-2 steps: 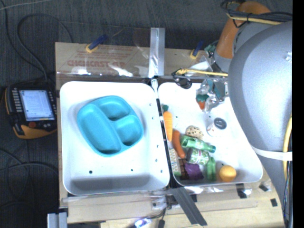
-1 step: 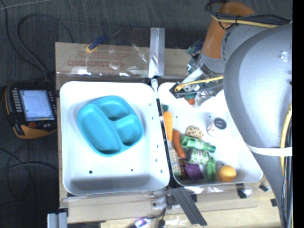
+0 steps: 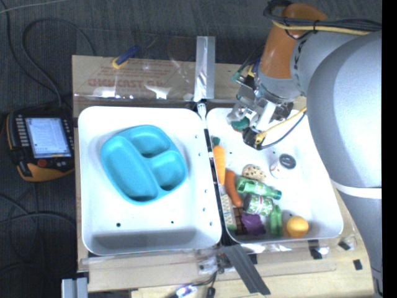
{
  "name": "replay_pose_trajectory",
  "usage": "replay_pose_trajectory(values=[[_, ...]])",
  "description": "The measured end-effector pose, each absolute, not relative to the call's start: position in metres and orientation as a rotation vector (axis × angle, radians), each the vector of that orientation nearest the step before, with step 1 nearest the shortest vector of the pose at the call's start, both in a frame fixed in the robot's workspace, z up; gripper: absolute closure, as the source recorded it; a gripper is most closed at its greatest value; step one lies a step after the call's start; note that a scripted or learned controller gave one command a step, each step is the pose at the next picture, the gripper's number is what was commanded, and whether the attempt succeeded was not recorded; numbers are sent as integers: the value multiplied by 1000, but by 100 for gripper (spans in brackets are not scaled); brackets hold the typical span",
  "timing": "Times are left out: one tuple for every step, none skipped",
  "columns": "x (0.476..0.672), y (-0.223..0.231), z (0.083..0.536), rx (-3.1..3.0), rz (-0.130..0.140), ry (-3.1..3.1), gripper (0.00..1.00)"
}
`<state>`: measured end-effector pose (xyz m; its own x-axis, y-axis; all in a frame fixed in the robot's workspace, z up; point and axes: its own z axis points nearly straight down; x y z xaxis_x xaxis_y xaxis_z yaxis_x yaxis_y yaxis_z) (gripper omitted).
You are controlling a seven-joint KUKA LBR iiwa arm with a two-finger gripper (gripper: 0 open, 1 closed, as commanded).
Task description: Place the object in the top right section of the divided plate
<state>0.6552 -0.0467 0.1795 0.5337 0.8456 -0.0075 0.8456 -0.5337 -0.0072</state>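
Note:
A blue divided plate (image 3: 144,161) lies in the left white bin (image 3: 99,228), with nothing in its sections. My gripper (image 3: 240,120) hangs over the far left corner of the right bin (image 3: 322,191), well above the pile of objects. Those lie at that bin's near left: two orange carrots (image 3: 219,159) along the left wall, a green bottle (image 3: 258,189), a purple piece (image 3: 251,222), a speckled biscuit (image 3: 251,171) and a yellow-orange fruit (image 3: 297,226). A small round grey disc (image 3: 286,161) sits apart in the middle of the bin.
A handheld control pendant (image 3: 41,143) rests on the floor left of the bench. Clear plastic bags (image 3: 146,73) lie on cardboard behind the bins. The arm's big grey body (image 3: 353,92) overhangs the right bin's right side.

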Motion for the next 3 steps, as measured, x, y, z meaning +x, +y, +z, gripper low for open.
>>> replay_pose_trajectory(values=[[668, -15, 183, -2528, 11, -1861, 100], [668, -3, 180, -2182, 10, -2254, 100], [668, 47, 195, -1875, 6, -2516, 100]])
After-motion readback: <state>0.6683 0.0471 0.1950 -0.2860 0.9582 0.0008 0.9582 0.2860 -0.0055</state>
